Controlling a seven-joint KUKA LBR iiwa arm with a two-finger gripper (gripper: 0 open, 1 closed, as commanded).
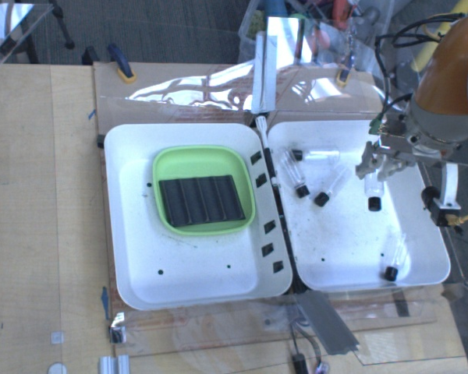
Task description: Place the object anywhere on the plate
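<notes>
1. Camera view, left bin [125,209]: a green square plate [165,166] sits near its middle, and a dark ribbed block [201,200] lies flat on the plate, covering much of the floor. Free green rim shows all around it.

2. Camera view, right bin [421,248]: several clear vials with black caps are scattered here. A cluster of vials [308,179] lies near the divider, another vial [373,196] lies just under the arm's tool, and one vial [393,262] rests close to the near right corner. Any of these could be the object; none is on the plate.

3. Camera view, arm: the gripper [377,162] hangs over the far right part of the right bin, just above the vial beneath it. Whether the claw is open or closed cannot be told from here; no vial is seen between its tips.

4. Risks, as a judgement: the vials are round and clear, so one may roll or slip from a pinch. The ribbed block leaves little flat room, so a dropped vial may roll off the plate.
</notes>
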